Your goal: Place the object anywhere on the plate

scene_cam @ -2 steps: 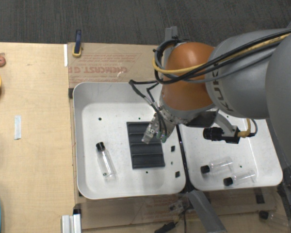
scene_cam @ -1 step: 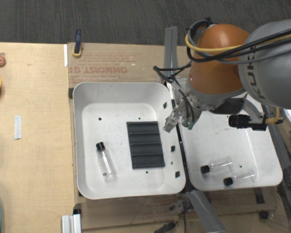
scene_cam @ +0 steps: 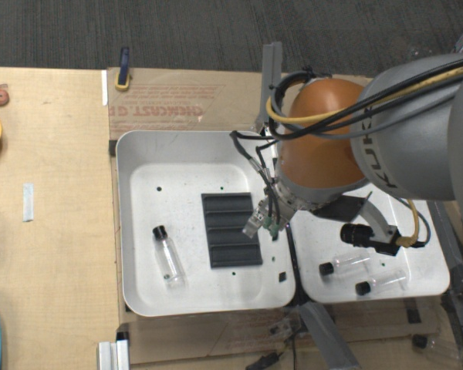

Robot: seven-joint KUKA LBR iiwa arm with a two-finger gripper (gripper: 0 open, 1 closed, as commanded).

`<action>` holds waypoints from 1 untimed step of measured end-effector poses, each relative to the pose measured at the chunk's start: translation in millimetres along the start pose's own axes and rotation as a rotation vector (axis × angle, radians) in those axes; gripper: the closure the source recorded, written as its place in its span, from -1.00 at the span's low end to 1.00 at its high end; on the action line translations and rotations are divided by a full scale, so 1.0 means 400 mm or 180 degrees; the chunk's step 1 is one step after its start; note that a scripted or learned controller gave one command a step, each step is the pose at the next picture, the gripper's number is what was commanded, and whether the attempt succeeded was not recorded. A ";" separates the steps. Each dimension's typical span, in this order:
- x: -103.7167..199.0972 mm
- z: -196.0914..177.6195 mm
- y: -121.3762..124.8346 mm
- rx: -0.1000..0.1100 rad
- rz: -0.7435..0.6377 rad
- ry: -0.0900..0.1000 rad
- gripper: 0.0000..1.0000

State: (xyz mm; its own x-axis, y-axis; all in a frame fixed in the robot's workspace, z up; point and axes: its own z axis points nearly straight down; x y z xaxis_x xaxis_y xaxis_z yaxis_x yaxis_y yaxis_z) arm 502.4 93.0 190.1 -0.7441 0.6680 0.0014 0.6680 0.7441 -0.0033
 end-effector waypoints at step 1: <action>0.188 -0.134 0.141 -0.0006 -0.0075 -0.0007 1.00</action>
State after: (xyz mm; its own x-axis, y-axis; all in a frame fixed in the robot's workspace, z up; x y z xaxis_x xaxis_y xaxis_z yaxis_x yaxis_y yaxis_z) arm 484.2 185.4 243.5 -0.7596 0.6504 -0.0007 0.6504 0.7596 -0.0014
